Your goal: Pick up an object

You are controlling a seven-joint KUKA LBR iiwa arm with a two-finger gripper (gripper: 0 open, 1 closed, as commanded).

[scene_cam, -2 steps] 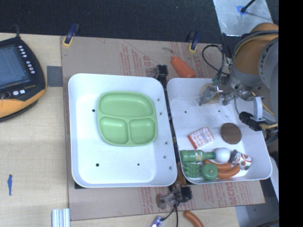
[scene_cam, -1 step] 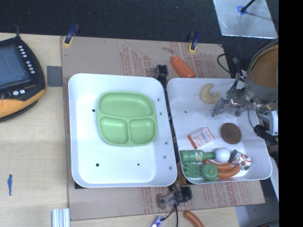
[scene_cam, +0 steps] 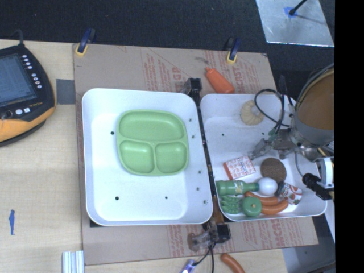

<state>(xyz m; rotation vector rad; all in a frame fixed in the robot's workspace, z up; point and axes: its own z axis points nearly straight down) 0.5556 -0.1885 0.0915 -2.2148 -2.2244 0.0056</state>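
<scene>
Here, brown disc just below the gripper.

Toys crowd the right bin's near end: green bottle, white egg, brown disc, red-white card.

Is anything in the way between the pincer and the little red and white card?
Nothing visible blocks it. The pincer sits in the right bin, and the red and white card lies just beside it on bare bin floor.
</scene>
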